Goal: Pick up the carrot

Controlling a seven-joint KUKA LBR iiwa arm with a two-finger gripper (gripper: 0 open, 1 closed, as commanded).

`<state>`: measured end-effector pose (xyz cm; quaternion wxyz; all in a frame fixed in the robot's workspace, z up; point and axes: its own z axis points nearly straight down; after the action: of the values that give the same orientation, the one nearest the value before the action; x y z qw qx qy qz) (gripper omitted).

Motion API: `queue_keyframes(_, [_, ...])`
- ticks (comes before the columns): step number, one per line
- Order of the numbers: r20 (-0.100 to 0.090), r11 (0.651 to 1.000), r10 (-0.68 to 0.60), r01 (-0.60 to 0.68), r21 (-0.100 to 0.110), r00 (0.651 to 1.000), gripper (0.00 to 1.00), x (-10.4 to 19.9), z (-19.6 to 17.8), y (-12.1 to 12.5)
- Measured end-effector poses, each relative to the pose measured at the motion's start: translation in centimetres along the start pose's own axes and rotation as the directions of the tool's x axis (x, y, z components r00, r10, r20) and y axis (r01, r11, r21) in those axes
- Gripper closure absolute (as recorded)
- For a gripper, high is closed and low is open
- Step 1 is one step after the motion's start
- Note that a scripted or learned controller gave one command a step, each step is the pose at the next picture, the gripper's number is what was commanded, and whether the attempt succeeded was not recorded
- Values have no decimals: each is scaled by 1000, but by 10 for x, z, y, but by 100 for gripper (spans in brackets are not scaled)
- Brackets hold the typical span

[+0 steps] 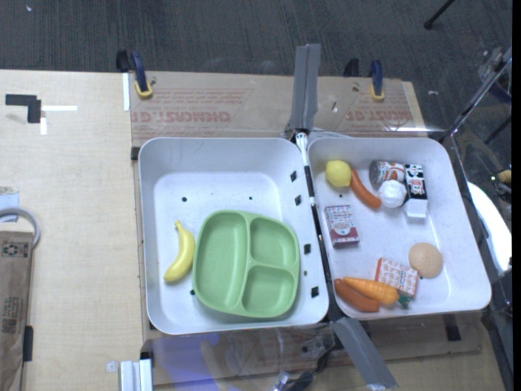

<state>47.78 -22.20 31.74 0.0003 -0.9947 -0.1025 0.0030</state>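
A carrot (371, 289) with a green tip lies at the front of the right bin (456, 218), resting beside an orange-red sausage-like piece (355, 298). Another slim orange piece (365, 191) lies near the back of that bin, next to a yellow lemon (338, 173).
The right bin also holds a small red box (342, 225), an orange carton (397, 276), a tan round bun (425, 260), a can (389, 174) and a white-black item (415, 192). The left bin (163, 218) holds a green divided plate (247, 263) and a banana (181, 252).
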Motion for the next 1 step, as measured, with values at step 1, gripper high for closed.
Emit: queue_keyframes(1, [0,1000,1,-1,0,1000,0,0,0,0])
